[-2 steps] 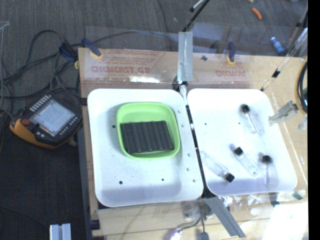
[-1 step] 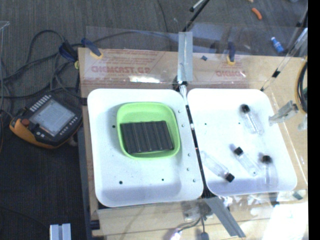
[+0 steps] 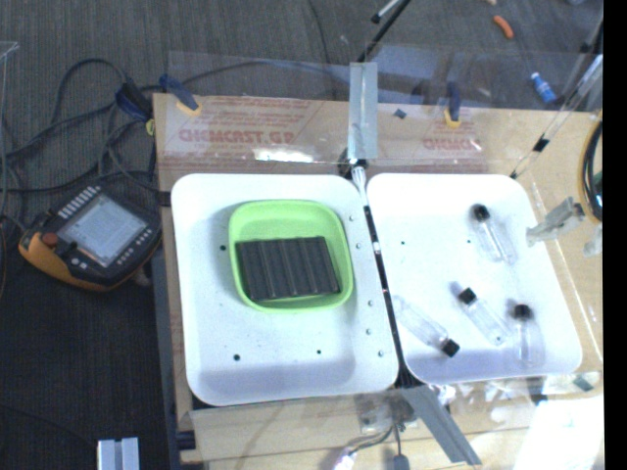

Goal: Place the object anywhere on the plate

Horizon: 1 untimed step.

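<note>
Dark grey carpet floor (image 3: 88, 27) around bench, ribbed weave visible; pale wooden benchtop (image 3: 294, 130) with clear plastic sheet over rear part, red lettering showing through; black cables (image 3: 73, 101) looping across floor at left; teach pendant (image 3: 93, 238) with grey screen and orange edge lying on floor, left of bench; small orange scraps (image 3: 503, 25) on carpet at top right; metal bracket (image 3: 362, 116) upright at rear centre of bench; light even, no hard shadows

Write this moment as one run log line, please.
plate: green, left bin, holds dark ridged block | right bin: four clear vials | placing: not yet done
</note>
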{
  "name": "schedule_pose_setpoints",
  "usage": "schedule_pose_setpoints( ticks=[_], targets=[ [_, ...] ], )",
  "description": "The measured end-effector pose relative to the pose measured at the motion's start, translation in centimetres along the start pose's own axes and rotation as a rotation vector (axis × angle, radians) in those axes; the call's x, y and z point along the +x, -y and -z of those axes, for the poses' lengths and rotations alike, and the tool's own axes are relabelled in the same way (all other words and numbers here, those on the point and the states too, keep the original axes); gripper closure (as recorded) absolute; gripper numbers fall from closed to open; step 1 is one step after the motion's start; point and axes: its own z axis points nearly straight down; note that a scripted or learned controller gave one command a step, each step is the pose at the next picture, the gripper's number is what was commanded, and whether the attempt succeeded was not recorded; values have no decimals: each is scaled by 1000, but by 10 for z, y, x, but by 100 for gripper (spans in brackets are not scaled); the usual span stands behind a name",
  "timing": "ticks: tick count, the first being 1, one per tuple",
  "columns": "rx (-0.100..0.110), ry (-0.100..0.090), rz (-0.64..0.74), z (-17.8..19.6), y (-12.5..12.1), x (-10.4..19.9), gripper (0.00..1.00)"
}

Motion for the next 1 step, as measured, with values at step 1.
schedule_pose_setpoints(
  ticks=[1],
  targets=[
    [0, 0, 0, 0, 0, 0, 0]
  ],
)
